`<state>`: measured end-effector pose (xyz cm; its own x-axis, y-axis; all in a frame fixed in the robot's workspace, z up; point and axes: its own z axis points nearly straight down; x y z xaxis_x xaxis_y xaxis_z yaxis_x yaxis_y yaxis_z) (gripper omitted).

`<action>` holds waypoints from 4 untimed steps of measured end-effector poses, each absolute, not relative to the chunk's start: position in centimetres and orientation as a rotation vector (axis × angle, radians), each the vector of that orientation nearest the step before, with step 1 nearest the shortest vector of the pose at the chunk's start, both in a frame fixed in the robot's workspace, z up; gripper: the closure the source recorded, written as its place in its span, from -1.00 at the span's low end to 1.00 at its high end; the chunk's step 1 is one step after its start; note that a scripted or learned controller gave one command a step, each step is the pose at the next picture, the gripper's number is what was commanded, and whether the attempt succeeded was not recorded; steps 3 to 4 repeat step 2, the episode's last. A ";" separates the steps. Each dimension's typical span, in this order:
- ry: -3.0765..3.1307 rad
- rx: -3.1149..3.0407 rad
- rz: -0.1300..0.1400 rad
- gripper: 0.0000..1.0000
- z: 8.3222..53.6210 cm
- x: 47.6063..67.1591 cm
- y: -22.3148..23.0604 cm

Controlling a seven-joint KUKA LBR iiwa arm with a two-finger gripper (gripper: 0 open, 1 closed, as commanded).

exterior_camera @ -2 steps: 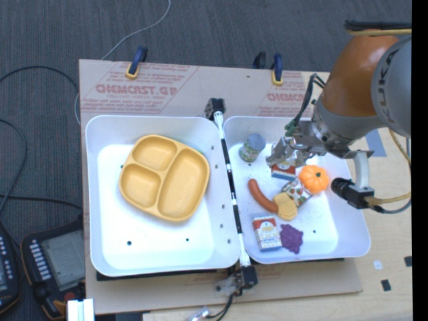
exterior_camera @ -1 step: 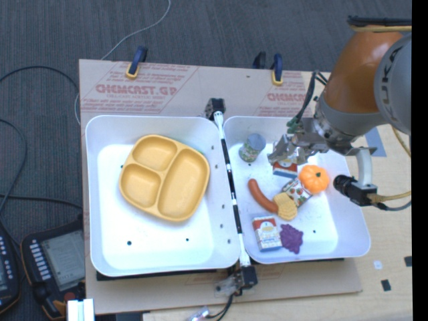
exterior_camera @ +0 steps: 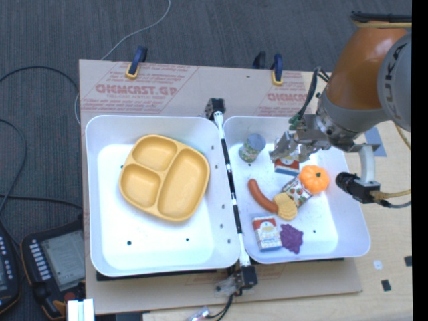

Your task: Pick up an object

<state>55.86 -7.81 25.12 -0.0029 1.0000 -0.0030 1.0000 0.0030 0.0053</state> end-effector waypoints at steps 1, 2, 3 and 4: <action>2.221 2.212 0.003 1.00 26.1 55.9 -7.8; 2.223 2.221 -0.001 1.00 22.7 53.7 -2.3; 2.223 2.221 -0.001 1.00 22.7 53.7 -2.3; 2.223 2.221 -0.001 1.00 22.7 53.7 -2.3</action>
